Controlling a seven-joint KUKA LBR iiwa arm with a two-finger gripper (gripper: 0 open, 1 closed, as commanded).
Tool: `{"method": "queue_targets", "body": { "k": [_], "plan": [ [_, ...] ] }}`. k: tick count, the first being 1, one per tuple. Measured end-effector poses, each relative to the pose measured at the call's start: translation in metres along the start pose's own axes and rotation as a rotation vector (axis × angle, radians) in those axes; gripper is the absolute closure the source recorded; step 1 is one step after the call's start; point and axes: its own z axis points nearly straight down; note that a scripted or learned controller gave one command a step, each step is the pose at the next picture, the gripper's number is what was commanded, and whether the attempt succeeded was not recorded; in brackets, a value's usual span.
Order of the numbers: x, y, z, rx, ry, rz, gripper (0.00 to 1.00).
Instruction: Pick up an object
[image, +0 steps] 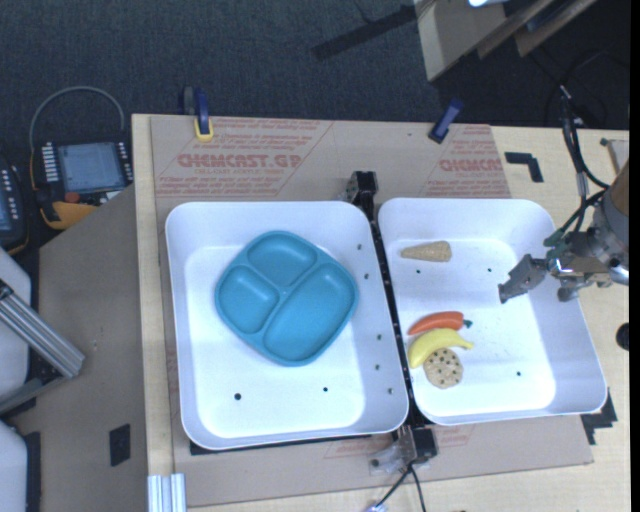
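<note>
**A:** So where was the claw (540, 278) in that shot? I could barely make it out.

**B:** Over the right bin (570, 400), near its right wall, hanging from the arm (600, 240) that came in from the right edge. One dark finger (518, 280) pointed left toward the middle of the bin. Honestly couldn't tell how far open it was, the angle was bad. Nothing showed between the fingers though.

**A:** And the stuff to grab?

**B:** All in the right bin, left half. A tan cone (426, 251) lay near the top, on its side. Lower down there was a little cluster: a red pepper (438, 322), then a banana (438, 344) just below it, touching or nearly so, and a round cookie (442, 370) tucked right under the banana. The claw was well apart from all of them, off to their right.

**A:** Left bin?

**B:** The left bin (200, 400) had a blue divided plate (286, 297) sitting flat, a bit turned, toward the upper middle. Both bins sat side by side on the table (300, 150), on a brown sheet with red lettering.
</note>
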Motion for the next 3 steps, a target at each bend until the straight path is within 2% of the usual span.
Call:
{"method": "queue_targets", "body": {
  "k": [1,3],
  "plan": [
    [0.001,0.002,-0.007,-0.014,-0.003,-0.004,0.0],
    [-0.007,0.008,0.113,-0.008,-0.001,-0.003,0.0]
  ]
}}
